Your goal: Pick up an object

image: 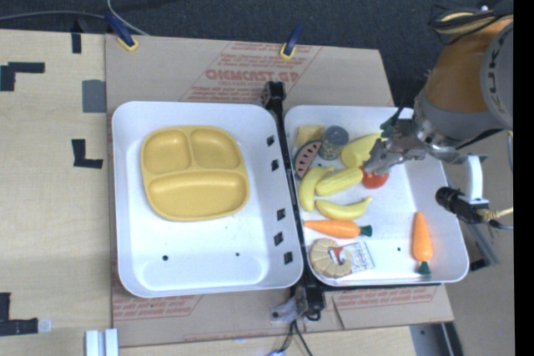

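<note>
A small red-orange object (375, 178) lies in the right bin (442, 258), right under the gripper (380, 162), whose tip comes down over its upper edge; only its lower rounded part shows. Whether it sits between the fingers is hidden by the gripper body, so I cannot tell if they are spread or closed.

Just left of it lie smooth, glossy plastic toy foods: a pale yellow corn-like piece (338, 181), touching or nearly touching it, two curved bananas (307, 188) and (344, 208), and a yellow lemon-like lump (360, 148) above. Further up sit a grey tin can (334, 141), a watermelon slice (308, 154) and a pale cheese-like wedge (309, 134). Below lie an orange carrot (334, 228), a round biscuit-like item in a wrapper (338, 257), and a second carrot (422, 238) well apart to the right.

The left bin (133, 246) holds a matte yellow divided plate (195, 172) with three compartments. Both bins rest on brown cardboard (242, 71).
</note>
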`<state>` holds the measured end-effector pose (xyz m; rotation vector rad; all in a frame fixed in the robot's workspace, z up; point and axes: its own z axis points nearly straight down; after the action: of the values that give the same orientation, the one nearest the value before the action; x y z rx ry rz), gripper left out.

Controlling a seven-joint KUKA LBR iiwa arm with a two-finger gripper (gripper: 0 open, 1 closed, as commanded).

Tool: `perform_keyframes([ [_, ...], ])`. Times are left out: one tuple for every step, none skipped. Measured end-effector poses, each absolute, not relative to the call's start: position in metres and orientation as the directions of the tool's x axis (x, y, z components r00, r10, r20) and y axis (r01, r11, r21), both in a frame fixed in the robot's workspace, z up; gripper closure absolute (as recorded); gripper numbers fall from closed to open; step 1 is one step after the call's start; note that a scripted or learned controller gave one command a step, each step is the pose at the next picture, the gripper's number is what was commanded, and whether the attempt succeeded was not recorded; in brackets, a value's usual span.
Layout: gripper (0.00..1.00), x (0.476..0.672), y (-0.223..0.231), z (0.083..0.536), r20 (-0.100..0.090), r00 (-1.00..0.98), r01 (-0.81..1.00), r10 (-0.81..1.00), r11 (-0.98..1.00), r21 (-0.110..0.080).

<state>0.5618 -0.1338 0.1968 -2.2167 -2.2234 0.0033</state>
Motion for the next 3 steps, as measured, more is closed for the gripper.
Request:
perform_keyframes([
  [0.0, 0.561, -0.134, 0.196, 0.0, -0.003, 1.0, 1.0, 0.003, -0.004],
  [0.0, 0.583, -0.141, 0.114, 0.0, -0.002, 1.0, 1.0, 0.002, -0.004],
  [1.0, 0.583, -0.14, 0.121, 0.002, -0.003, 1.0, 1.0, 0.003, -0.01],
])
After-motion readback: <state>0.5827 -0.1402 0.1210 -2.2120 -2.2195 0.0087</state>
